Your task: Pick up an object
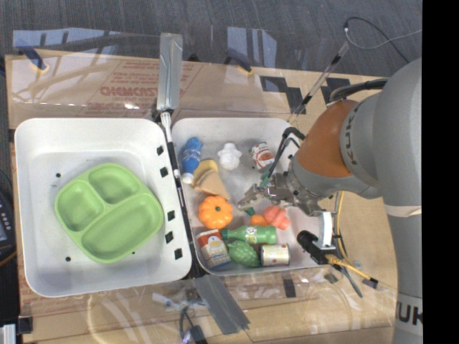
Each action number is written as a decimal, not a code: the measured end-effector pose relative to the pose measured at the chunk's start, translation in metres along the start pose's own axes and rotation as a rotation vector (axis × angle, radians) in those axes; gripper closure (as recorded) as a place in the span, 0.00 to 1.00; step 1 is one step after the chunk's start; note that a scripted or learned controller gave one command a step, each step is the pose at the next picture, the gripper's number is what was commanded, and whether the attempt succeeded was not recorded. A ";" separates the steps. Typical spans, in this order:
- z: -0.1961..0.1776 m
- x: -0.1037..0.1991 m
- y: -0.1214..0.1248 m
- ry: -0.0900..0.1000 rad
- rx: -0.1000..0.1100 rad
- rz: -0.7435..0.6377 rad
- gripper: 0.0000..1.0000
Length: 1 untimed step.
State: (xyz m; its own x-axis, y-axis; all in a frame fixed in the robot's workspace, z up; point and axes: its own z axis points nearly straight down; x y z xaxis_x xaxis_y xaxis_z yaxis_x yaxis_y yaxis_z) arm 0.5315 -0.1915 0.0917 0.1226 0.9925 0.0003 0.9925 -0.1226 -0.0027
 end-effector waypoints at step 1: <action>-0.086 0.035 -0.002 0.000 0.002 0.459 0.00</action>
